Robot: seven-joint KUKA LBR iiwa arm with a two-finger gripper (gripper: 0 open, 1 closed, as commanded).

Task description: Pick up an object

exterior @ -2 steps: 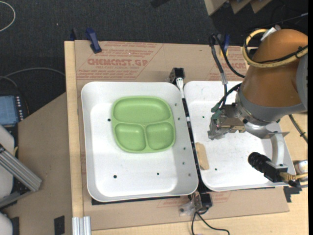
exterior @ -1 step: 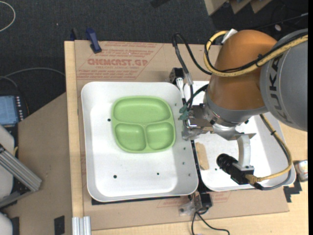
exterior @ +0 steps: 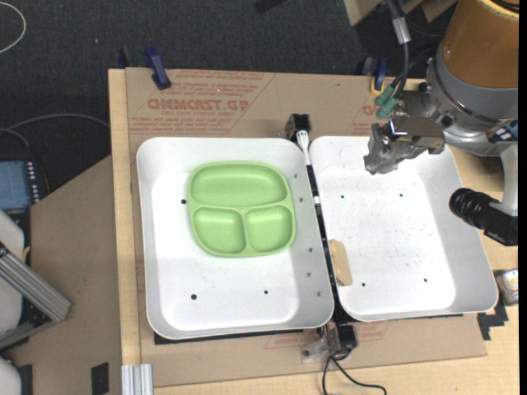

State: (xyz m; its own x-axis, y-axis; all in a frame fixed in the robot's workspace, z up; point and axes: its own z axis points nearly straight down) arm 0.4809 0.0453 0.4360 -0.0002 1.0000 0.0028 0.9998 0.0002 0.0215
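We see two candidate objects for pickup. A green divided plate (exterior: 240, 208) lies flat in the left bin (exterior: 165, 295), toward its far half, with one large compartment farther from the camera and two smaller ones nearer. A small tan wooden piece (exterior: 341, 263) lies in the right bin (exterior: 412, 295), against its left wall, near the seam between the bins. The gripper (exterior: 380, 161) hangs over the far left corner of the right bin, well apart from both objects; we cannot tell how its hand is set, and we see nothing held beneath it. We judge the plate to be light, rigid moulded plastic with a smooth, probably slippery surface. Because it lies flat, the practical hold is the raised outer rim or one of the ribs between compartments, pinched from above. We judge the wooden piece to be very light and stiff, with more friction than the plastic; it should be taken across its narrow width, though the adjacent bin wall may obstruct one side of the approach.
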